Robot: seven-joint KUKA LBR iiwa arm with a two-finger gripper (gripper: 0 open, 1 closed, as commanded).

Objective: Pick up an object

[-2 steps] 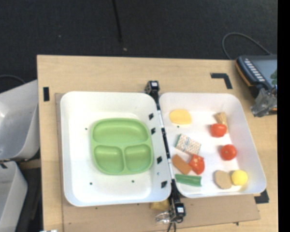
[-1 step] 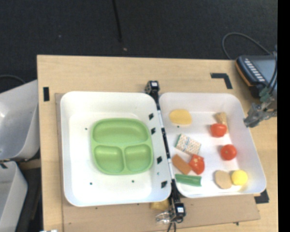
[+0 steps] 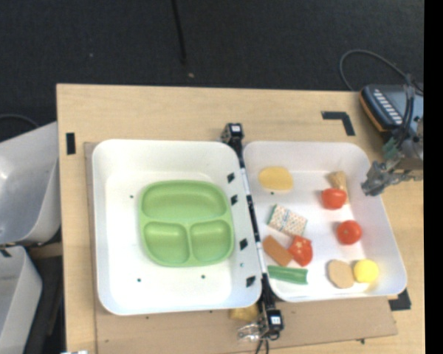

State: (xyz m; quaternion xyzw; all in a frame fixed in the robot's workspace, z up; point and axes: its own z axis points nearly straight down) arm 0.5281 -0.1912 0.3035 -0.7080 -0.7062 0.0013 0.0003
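We see the hand point(image 3: 374, 183) at the right edge of the right bin point(image 3: 310, 153), low over the bin's right rim; whether it is open or closed we cannot tell, and we see nothing held in it.

The right bin holds a scatter of small play-food pieces. Nearest the hand is a small tan piece point(image 3: 339, 179) near the bin's upper right, and just below it a red tomato point(image 3: 334, 198), to the left of the hand and apart from it. A second red tomato point(image 3: 348, 231) lies further down, below and to the left of the hand. Near the lower right corner a yellow ball point(image 3: 366, 271) touches a tan cookie point(image 3: 340, 273) on its left. Across the bin, well apart from the hand, a yellow oval piece point(image 3: 275, 178) sits near the upper left. Below it lies a white patterned packet point(image 3: 288, 219), then a red piece point(image 3: 301, 250) touching an orange-brown sausage point(image 3: 277, 251), and a green pod point(image 3: 288, 274) by the lower left rim.

The left bin point(image 3: 118, 286) carries a green divided plate point(image 3: 186, 222) near its middle. Both bins rest side by side on the wooden table point(image 3: 148, 109). A dark device with buttons point(image 3: 384, 107) sits at the table's far right corner, above the hand.
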